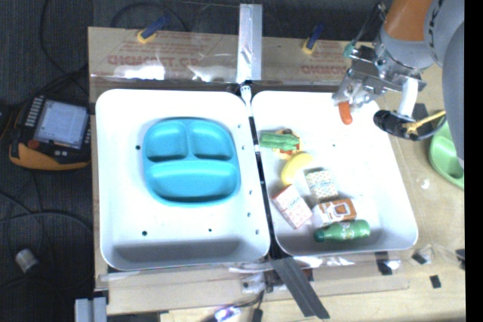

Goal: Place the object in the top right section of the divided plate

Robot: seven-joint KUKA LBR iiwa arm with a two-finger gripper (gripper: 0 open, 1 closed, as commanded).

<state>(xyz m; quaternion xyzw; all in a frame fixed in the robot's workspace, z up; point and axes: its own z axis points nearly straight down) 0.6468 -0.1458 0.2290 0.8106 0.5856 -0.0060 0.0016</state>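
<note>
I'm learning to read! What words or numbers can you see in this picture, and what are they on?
No text reads clearly.
Red print on the cardboard sheet behind the bins: too blurred.
Labels on the small cartons and green bottle: too small.
Screen of the handheld device: too blurred.

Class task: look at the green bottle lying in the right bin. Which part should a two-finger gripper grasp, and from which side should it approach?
Probably grasp the green bottle across its body near the middle, coming straight down from above. It lies on its side, long axis running left-right along the right bin's near wall, so the fingers should close front-to-back. A small carton sits close behind it, leaving little room.
</note>
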